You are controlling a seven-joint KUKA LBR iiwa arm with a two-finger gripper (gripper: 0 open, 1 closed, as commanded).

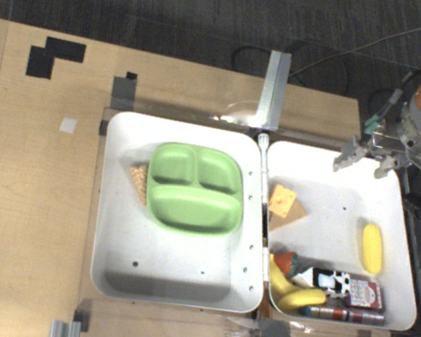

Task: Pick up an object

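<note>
My gripper [367, 161] hangs over the far edge of the right bin [328, 183], its two fingers spread open with nothing between them. In that bin lie a yellow corn cob [372, 248] at the right, an orange cheese wedge [282, 201] at the left, and bananas [294, 292], a red-and-green piece [284, 262], a black-and-white carton [333, 282] and a red packet [365, 294] along the near wall. A marker [346, 314] lies against the near rim.
The left bin [171, 261] holds a green divided plate [194, 187] with a tan cracker-like piece [139, 182] tucked under its left side. A metal post [274, 90] stands behind the gap between the bins. Cables run at the back right.
</note>
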